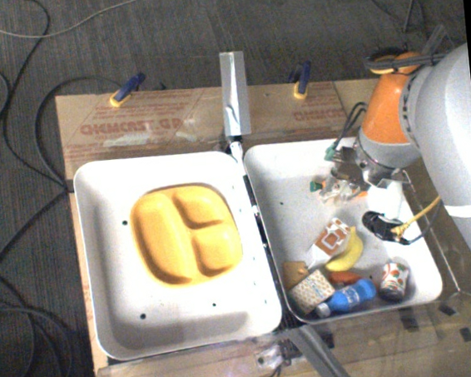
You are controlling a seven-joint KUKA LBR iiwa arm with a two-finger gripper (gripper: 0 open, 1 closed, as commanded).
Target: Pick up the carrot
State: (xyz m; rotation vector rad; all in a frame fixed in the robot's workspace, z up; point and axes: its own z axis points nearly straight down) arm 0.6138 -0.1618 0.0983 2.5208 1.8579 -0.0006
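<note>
Seen from above at a slant: two shallow white bins side by side on a cardboard-covered counter (87, 132), clamped at its far edge by blue-and-yellow clips. In the left bin (116, 321), at centre left of the frame, a yellow divided tray (187, 234) lying flat. In the right bin (281, 187), a cluster of items along the lower edge: carrot (343, 278), a short orange stub, tucked just below a yellow banana (348, 254) and just above a blue bottle (346, 297). Beside them, a small white-and-orange carton (331, 239), a tan woven block (310, 287) and a round red-and-white can (393, 280) at lower right. Entering from the right of the frame, the grey arm with its orange band (385, 117), gripper (341, 179) lowered into the upper right part of the right bin, well apart from the carrot. Fingers too cluttered and blurred to judge: cannot tell whether spread or closed, or whether anything is held. Black cables strewn across the dark floor around the counter.
</note>
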